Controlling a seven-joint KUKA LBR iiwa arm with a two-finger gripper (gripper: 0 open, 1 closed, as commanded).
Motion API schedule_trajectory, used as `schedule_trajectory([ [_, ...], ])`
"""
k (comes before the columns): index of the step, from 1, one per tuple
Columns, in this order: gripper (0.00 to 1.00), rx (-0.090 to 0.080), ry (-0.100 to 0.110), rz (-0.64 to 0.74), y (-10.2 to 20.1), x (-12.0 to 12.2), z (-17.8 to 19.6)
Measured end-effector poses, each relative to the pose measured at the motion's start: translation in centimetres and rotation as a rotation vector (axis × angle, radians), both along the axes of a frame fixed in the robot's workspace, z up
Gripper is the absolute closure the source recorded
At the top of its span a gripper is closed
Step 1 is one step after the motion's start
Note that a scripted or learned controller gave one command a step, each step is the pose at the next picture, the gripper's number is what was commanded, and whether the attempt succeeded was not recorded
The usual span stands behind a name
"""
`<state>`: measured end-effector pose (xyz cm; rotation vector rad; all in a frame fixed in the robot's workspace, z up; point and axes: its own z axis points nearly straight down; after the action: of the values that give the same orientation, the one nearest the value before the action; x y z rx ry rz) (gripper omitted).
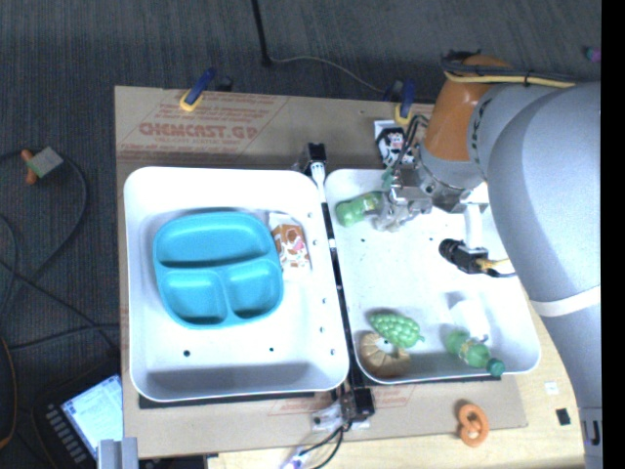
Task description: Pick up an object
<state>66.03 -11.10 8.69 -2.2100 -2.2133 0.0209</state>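
Plywood bench (195, 135) – two bins – on grey carpet (98, 27).

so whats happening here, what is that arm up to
The grey arm reaches in from the right, its tool low over the far end of the right bin, beside a green object. I can't tell whether anything is grasped. Near that bin's front lie a green bumpy toy, a brown item and a green bottle-like item. The left bin holds a blue divided tray.
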Motion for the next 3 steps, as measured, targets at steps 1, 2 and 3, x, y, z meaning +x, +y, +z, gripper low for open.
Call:
schedule_trajectory([
  [1, 1.0, 0.0, -0.023, 0.001, 7.9, -3.7, 9.9],
  [2, 1.0, 0.0, -0.019, 0.0, 14.5, -13.2, 14.5],
  [3, 1.0, 0.0, -0.017, 0.0, 16.3, -17.2, 15.5],
])
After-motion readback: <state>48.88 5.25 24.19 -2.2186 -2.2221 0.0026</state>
